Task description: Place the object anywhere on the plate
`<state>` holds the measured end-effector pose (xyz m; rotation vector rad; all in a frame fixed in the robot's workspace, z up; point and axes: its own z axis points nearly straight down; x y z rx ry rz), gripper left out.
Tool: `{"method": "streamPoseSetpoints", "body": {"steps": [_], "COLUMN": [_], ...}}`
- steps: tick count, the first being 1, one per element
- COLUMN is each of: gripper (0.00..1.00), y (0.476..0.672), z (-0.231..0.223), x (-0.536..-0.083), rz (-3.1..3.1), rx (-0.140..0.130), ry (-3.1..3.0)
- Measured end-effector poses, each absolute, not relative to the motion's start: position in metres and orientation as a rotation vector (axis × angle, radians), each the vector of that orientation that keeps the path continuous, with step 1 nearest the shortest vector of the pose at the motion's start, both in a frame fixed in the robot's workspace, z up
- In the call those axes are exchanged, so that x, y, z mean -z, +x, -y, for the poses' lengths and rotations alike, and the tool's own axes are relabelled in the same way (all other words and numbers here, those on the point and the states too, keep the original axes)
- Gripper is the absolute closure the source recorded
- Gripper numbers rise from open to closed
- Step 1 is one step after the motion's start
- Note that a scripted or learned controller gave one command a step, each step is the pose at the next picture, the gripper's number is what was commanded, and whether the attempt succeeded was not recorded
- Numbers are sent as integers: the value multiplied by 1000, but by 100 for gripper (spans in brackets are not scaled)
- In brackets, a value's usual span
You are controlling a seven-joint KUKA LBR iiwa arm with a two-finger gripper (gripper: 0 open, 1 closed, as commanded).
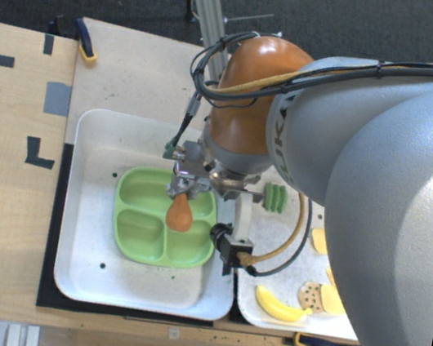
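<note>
A green plate point(140, 229) with several compartments lies in the left white bin point(89, 187). My gripper point(182, 189) hangs over the plate's right side, shut on an orange-brown, drop-shaped object point(180, 215). The object dangles from the fingers just above the plate's middle-right rib; I cannot tell whether it touches the plate. The big grey arm with its orange band covers the bench to the right.
In the right bin point(274, 315) lie a yellow banana point(280, 306), a round cookie point(310, 295), a green ridged item point(274, 197) and yellow pieces point(319, 241) partly under the arm. A yellow-blue clamp point(86, 41) sits at the board's far left corner.
</note>
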<state>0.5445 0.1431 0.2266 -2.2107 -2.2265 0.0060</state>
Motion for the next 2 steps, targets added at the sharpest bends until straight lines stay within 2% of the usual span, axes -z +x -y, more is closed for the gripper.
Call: {"method": "streamPoseSetpoints", "body": {"steps": [1, 2], "gripper": [100, 0], "y": [525, 526], "z": [-180, -178], "x": [-229, -229], "rz": [2226, 2224], "rx": [-4, -5], "ry": [-2212, -2217]}}
